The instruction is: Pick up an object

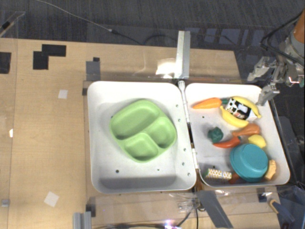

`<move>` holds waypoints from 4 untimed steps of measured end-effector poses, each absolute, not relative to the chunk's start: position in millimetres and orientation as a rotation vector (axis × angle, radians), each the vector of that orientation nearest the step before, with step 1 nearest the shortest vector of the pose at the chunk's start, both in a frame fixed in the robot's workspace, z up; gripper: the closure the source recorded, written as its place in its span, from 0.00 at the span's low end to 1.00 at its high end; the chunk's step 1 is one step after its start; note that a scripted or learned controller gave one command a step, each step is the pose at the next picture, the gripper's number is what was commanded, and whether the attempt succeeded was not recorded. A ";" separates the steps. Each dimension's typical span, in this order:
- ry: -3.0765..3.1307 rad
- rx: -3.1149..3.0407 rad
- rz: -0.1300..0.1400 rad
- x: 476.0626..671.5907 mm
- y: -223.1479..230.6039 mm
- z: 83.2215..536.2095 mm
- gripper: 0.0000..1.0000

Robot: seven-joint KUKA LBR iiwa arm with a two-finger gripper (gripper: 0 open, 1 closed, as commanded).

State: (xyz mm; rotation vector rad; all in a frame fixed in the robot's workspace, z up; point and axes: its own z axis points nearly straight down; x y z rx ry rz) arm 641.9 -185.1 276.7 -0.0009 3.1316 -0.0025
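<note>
- The table (43,142) is pale wood and carries two shallow white bins side by side; the left bin (102,175) holds a green divided plate (143,130), lying tilted toward its middle.
- The right bin (202,151) holds every candidate for the pick, crowded together: a teal bowl (249,162) near the front, a yellow banana (240,118) with a black-and-white toy (238,109) lying on it, an orange carrot (207,103) at the back, a red pepper (228,142), a small lemon-yellow piece (257,140), a dark green piece (215,134), and a speckled corn-like piece (219,174) at the front edge.
- The arm comes in at the upper right, its jaws (267,93) poised at the right bin's back right corner, just beside the banana's end. Nothing sits between the jaws; whether they stand wide or narrow I cannot tell at this size.
- Judged from this, the step in hand is the approach: no object is lifted yet.
- The next move calls for settling on one target, centring over it and descending. The carrot and the dark green piece lie most apart from their neighbours; the banana is nearest but carries the toy.
</note>
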 end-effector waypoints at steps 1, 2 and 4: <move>3.136 -0.163 0.001 556.8 -173.5 176.1 0.00; 3.098 -0.313 -0.008 529.8 -156.1 132.4 0.00; 3.102 -0.371 -0.001 605.8 -86.5 89.7 0.00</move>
